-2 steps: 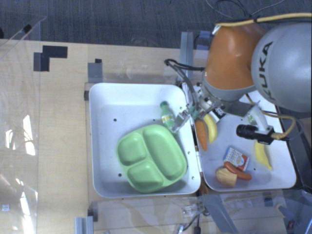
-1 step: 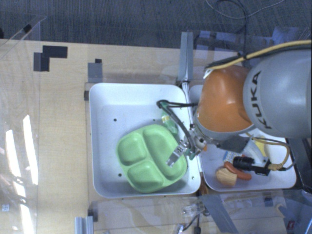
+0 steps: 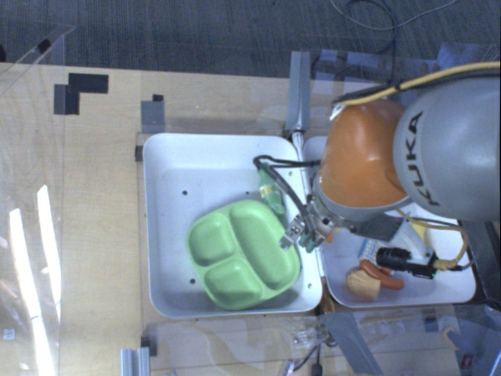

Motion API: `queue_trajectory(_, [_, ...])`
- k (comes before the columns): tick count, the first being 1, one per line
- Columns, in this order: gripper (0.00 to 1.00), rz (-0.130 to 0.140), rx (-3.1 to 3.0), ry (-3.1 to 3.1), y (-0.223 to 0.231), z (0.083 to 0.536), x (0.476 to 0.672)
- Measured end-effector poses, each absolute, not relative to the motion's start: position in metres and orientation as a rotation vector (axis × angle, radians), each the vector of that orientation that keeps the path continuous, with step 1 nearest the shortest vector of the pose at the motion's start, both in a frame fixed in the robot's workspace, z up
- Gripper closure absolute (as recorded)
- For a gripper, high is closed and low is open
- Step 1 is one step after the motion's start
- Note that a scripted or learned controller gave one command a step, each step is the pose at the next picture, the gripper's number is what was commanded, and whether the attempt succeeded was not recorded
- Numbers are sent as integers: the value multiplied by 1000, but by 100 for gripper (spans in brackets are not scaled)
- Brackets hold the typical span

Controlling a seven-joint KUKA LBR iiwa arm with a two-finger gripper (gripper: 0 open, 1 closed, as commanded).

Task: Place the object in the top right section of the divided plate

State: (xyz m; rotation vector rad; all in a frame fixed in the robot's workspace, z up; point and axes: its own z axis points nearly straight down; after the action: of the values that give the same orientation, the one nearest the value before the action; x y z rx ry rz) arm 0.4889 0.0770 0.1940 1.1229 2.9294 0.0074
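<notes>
Camera view: a pale wooden worktop (image 3: 78,210) carries two white bins. The left bin (image 3: 168,178) holds a green divided plate (image 3: 235,257) toward its near right corner. The gripper (image 3: 301,237) hangs over the plate's right edge; I cannot tell its state. A small green object (image 3: 272,197) lies beside the plate's far edge.

A pale green divided plate (image 3: 243,254) lies in a white bin (image 3: 168,210); the arm (image 3: 407,159) is grey and orange.

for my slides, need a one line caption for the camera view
KUKA arm's gripper poised at the right edge of a green divided plate in the left white bin, toy food in the right bin.
</notes>
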Motion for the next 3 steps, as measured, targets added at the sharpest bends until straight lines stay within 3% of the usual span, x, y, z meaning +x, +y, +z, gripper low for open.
queue_trajectory(1, [100, 5, 1210, 2895, 141, 216, 488])
queue_trajectory(2, [100, 18, 944, 2982, 198, 435, 489])
queue_trajectory(3, [0, 17, 944, 2983, 198, 435, 489])
